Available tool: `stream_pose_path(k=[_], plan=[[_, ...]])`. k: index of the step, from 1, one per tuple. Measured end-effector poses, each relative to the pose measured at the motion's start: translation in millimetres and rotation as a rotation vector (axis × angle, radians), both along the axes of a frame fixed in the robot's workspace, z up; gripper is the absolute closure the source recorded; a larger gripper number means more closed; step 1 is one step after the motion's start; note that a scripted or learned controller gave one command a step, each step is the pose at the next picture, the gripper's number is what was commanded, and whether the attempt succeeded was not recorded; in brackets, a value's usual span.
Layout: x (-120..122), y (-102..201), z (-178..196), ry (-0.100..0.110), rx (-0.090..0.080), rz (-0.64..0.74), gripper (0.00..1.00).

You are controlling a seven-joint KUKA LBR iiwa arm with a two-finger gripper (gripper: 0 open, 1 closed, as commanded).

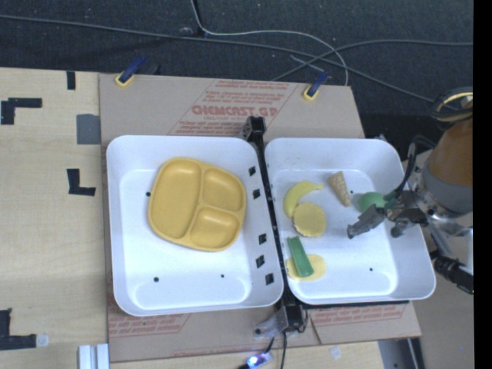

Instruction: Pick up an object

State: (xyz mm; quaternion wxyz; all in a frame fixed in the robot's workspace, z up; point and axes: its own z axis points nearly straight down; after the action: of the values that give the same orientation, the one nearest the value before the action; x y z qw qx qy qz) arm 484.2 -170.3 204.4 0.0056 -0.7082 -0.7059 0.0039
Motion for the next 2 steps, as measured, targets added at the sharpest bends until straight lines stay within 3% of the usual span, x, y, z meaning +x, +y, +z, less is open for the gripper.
stream_pose_path(k=[1,2], plan=[[3,0,5,-0.011,-0.003,0.004,0.0],[9,8,-46,-0.007,-0.001,0.005,0.0]])
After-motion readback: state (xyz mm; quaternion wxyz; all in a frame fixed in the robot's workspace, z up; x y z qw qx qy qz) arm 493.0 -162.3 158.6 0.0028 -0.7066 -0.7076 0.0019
